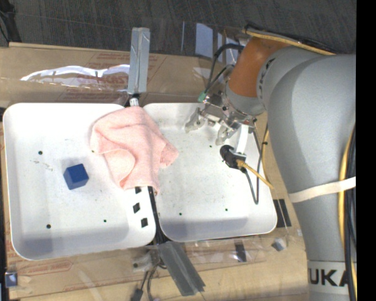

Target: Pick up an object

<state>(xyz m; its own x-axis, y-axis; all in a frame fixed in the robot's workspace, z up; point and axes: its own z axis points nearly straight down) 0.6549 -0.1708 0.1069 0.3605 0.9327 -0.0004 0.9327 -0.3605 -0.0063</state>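
Two white bins sit side by side on the counter (44, 64), which is covered in brown cardboard. The left bin (25, 231) holds a small blue cube (76, 175), lying left of centre on the bin floor, well apart from everything else. A pink cloth (131, 146) is crumpled over the divide between the bins: most of it lies in the upper right part of the left bin, and its right edge spills over the rim into the right bin (200, 221). The cloth is bunched and folded, with a lobe hanging down toward the black-marked strip between the bins. The grey arm (307, 124) comes in from the right, its orange band (250, 64) above the wrist, and the jaws (214, 125) hang over the upper part of the right bin, near its back wall. The jaws stand spread apart, with metal fingers (194, 123) pointing left and down, and nothing is seen between them. They are near the cloth's right edge but apart from it, and far from the cube. A black cable end (229, 154) with a yellow lead dangles just below the jaws over the right bin floor. A grey bar (138, 61) stands upright behind the bins, above the cloth.
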